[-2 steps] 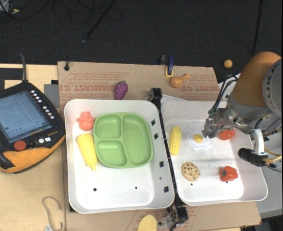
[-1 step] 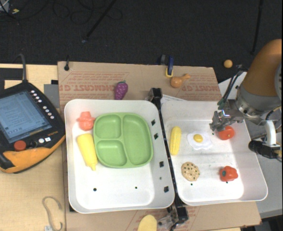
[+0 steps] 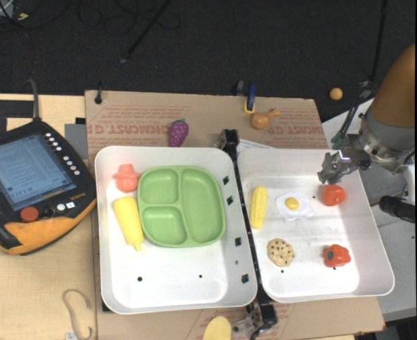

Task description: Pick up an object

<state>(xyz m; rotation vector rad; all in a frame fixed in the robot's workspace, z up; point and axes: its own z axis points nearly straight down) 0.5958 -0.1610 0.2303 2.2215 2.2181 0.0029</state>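
Claw [image 3: 333,170]: just above the tomato [image 3: 333,195]; we cannot tell its state
Nearby: fried egg [image 3: 292,205], corn [image 3: 258,207], cookie [image 3: 280,251], red pepper [image 3: 337,256]

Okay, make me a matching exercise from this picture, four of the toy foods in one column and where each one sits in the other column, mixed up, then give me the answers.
Things:
1. corn cob
2. cookie
3. yellow bottle
4. purple grapes

Places:
A. on the cardboard behind the left bin
B. right bin, along its left wall
C. left bin, left of the green plate
D. right bin, below the fried egg

Pairs: 1-B, 2-D, 3-C, 4-A
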